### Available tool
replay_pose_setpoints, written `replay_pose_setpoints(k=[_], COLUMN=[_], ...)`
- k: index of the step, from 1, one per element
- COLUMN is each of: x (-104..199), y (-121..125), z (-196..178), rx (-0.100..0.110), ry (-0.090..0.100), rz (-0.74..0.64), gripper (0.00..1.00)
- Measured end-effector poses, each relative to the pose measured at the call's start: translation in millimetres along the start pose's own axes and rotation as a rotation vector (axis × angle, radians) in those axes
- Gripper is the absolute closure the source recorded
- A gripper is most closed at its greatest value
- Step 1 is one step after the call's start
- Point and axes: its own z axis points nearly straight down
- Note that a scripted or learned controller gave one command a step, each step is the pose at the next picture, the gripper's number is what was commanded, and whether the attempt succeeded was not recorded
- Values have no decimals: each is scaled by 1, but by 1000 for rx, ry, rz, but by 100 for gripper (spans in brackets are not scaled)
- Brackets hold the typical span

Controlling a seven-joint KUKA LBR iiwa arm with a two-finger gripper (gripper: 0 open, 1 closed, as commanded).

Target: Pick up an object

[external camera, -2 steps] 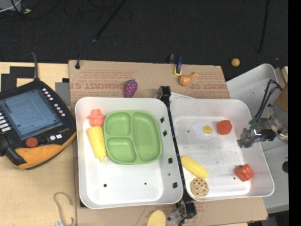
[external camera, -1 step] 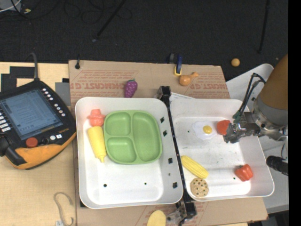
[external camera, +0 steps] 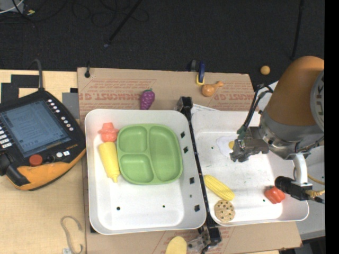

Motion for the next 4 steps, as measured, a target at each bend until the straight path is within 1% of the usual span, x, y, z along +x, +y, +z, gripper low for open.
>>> replay_pose_setpoints(k=[1,2,3,4], x=[45,93,118,121], y=[13,22,22,25], z=[9,-5,8,-9], rx=[0,-2,2,-1], ry=[-1,-1,-2,-2], rz=[2,1,4,5], gripper=[100,100,100,100])
